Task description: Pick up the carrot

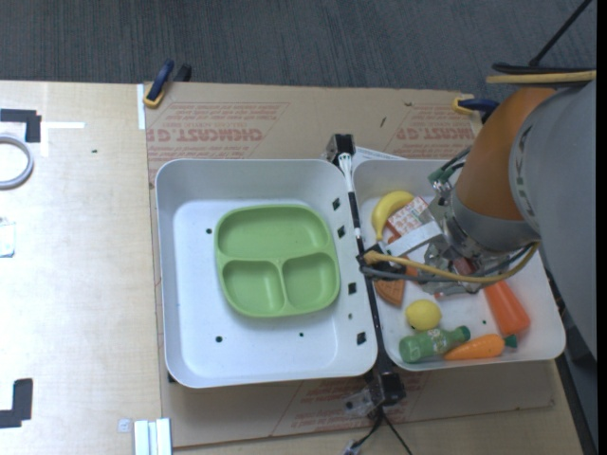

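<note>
The end effector (453,265) is low inside the right bin (545,344), under the arm's orange band (498,164) and grey wrist, and its metal parts are so crowded by cables and the arm's bulk that whether it is wide, narrow or gripping something cannot be told. A yellow cable (432,270) runs across just below it toward the divider between the bins. Just beside it to the left lies a banana (389,207) with a red-and-white packet (410,224) against it. Below sits a brownish wedge-shaped item (390,293), then a yellow lemon (424,314), and below that a green bottle (432,343) lying on its side. The carrot (476,348) lies along the bin's near wall, touching the bottle's cap end, well apart from the end effector and not lifted. A larger orange-red object (507,309) lies at a slant just above the carrot, near the right wall. The left bin (180,282) holds a green divided plate (278,259) with three compartments. Both bins rest on cardboard (218,126) on the pale worktop (76,254).
</note>
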### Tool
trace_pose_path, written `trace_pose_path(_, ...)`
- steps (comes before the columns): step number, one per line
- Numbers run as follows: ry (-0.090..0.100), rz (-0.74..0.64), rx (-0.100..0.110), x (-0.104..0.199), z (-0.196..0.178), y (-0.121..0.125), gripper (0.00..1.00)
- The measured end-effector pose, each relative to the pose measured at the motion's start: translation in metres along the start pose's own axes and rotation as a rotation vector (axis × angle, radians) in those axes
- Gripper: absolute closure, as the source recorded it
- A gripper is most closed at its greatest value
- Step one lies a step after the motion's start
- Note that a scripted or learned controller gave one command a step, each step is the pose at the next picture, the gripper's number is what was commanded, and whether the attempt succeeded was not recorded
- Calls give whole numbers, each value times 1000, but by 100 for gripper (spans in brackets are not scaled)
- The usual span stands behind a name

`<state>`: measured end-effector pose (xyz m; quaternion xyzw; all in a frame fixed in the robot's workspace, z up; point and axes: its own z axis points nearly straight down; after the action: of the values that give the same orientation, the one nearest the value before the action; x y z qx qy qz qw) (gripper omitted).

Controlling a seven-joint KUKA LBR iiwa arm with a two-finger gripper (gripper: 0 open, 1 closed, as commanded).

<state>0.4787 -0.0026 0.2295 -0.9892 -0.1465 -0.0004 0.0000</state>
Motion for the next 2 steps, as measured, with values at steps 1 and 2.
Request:
trace_pose_path(1, -3, -379, 3, -2, 38, 3, 100)
trace_pose_path(2, -2, -507, 0, 74, 0, -4, 100)
